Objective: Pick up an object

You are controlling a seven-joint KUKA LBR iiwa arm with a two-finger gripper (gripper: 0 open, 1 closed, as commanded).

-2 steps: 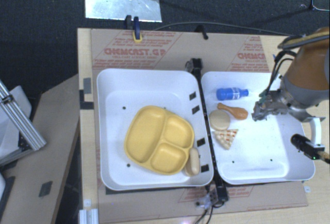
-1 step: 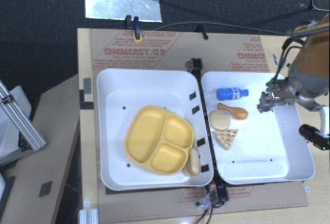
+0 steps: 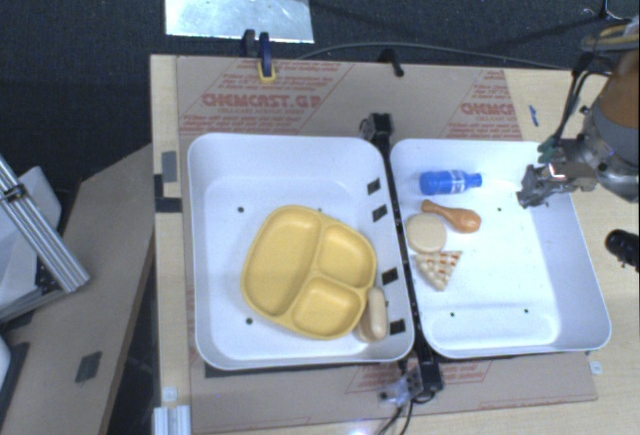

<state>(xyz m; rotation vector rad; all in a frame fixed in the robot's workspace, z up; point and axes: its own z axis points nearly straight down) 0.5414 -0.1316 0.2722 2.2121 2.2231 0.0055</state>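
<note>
Beside blue bottle (image 3: 450,182), wooden spoon (image 3: 452,216), shell (image 3: 438,268) (touching round disc (image 3: 427,235))

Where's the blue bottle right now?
The blue bottle lies on its side near the back of the right bin, just behind the wooden spoon and left of the end effector.

Both bins (image 3: 300,158) are plain white. The divided tray (image 3: 305,273) is pale yellow, with a beige bread roll (image 3: 375,315) at its four o'clock. The bottle (image 3: 450,182) is bright blue with a white band. The drumstick (image 3: 452,216) is tan-brown. The tabletop (image 3: 270,98) is light brown board with red lettering.
</note>
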